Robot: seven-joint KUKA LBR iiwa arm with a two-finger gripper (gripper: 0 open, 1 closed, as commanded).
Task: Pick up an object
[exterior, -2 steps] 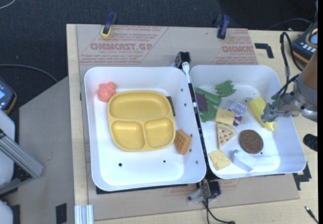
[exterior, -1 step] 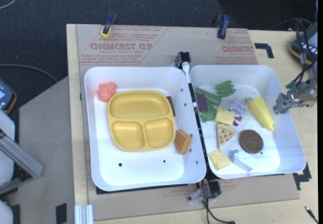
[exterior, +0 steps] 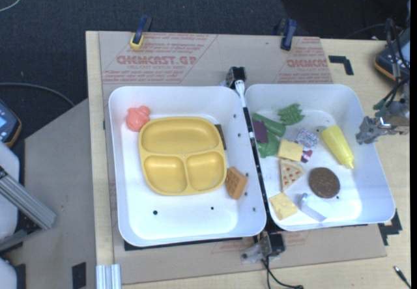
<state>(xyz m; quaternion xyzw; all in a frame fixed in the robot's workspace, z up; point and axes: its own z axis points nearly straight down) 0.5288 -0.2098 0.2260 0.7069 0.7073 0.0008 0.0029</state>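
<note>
The right bin point(exterior: 365, 170) holds several toy foods: a yellow corn cob point(exterior: 338, 144), a brown round cookie point(exterior: 324, 183), a pizza slice point(exterior: 289, 173), two yellow cheese blocks point(exterior: 290, 150) point(exterior: 283, 205), green leafy pieces point(exterior: 290, 114), a purple piece point(exterior: 260, 130) and a foil-wrapped candy point(exterior: 306, 138). My gripper point(exterior: 369, 130) hangs at the right bin's right rim, just right of the corn cob. Nothing shows between its fingers.
The left bin point(exterior: 124, 170) holds a yellow divided plate point(exterior: 182, 154), a pink-orange toy point(exterior: 137, 118) at its upper left and a waffle piece point(exterior: 236, 183) at its lower right. Clamps point(exterior: 137, 32) point(exterior: 287, 34) grip the board's far edge. A grey wedge point(exterior: 311, 208) lies near the right bin's front.
</note>
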